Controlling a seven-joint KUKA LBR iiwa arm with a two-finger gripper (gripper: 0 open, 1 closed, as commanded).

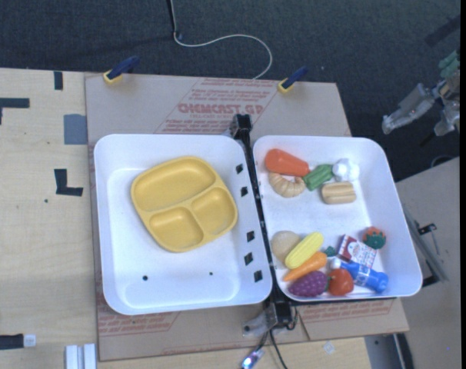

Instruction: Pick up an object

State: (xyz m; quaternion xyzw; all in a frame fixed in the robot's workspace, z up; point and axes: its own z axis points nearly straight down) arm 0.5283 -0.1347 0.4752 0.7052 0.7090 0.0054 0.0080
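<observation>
1. The left bin [114,229] holds a yellow divided plate [184,203], lying flat and a little askew, well apart from the toy food.
2. The right bin [394,206] carries two clusters. Toward the back: an orange carrot piece [285,162], a croissant [287,185], a green pepper [319,177], a bread roll [338,194]. At the front: a corn cob [304,249], a slim carrot [306,266], purple grapes [310,284], a tomato [341,282], a small carton [353,250].
3. Risk, as I judge it: the front pieces touch and overlap, so a descent there could wedge between two, nudge neighbours, or slip off rounded plastic.
4. The gripper [417,108] sits beyond the bins at the far right; whether it is released or clenched I cannot tell.
</observation>
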